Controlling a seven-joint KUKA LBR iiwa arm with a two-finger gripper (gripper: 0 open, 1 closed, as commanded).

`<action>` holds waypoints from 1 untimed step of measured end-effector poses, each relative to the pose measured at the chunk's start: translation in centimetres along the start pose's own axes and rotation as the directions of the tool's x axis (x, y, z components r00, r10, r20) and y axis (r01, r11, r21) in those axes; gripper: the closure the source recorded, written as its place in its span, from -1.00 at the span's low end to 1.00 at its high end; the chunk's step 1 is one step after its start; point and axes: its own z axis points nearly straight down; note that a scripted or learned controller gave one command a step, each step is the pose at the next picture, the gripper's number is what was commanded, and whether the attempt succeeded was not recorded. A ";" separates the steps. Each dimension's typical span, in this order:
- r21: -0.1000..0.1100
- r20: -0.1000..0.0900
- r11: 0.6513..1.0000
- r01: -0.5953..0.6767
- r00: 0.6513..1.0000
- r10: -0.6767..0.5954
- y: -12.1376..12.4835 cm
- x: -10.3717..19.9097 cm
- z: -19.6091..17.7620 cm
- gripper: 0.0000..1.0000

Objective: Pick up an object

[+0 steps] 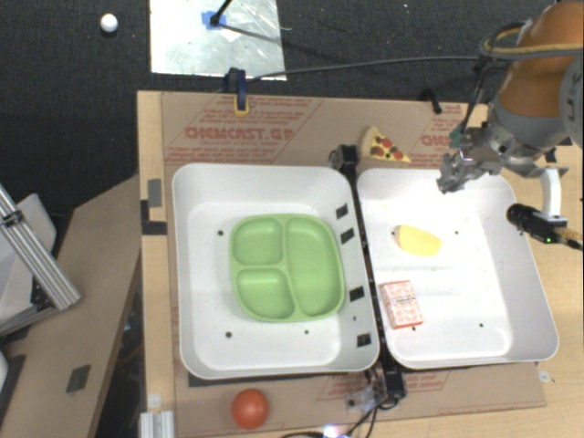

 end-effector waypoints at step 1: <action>0.002 0.000 1.000 0.000 1.000 0.000 0.3 6.1 -0.6 1.00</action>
